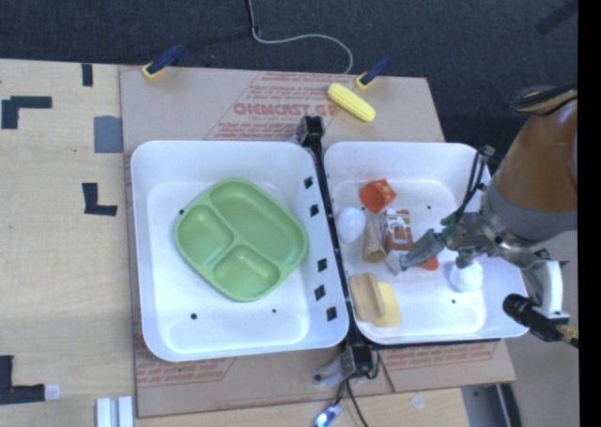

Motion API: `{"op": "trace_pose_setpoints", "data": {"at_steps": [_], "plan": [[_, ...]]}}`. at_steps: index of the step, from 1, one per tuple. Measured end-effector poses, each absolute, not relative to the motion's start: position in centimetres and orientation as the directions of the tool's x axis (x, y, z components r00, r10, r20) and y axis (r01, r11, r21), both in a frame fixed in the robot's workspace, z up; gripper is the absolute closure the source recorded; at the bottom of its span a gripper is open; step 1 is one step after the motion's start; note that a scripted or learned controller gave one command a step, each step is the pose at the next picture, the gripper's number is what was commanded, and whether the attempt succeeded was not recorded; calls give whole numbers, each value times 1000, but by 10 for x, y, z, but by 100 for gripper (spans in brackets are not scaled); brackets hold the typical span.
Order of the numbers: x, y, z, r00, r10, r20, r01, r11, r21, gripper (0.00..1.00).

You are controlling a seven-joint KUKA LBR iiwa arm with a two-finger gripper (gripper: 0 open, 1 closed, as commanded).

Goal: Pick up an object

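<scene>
End effector (413, 254) lowered beside brown packet (392, 233) in right bin (470, 158); finger state indeterminable; approach step judged, closure on packet required next

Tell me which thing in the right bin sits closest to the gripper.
The small orange-red piece, right by the gripper; the orange block lies farther off.

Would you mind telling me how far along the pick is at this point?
Done: the arm has reached into the right bin, with the tool low among the clutter beside the brown packet and a small orange piece. In hand: nothing visibly held. Left: grasping and lifting one object; the green tray lies in the left bin.
</scene>
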State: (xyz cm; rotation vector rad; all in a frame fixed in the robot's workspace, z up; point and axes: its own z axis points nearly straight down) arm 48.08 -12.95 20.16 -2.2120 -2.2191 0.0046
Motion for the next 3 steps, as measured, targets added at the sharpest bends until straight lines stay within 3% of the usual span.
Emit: {"op": "trace_pose_setpoints", "data": {"at_steps": [1,2,3], "plan": [[483,-100,86,2,1000,-2,1000,-2,-1,0],[486,-98,291,-3,1000,-3,1000,3,17,0],[481,-75,178,-2,1000,3,1000,2,-14,0]]}}
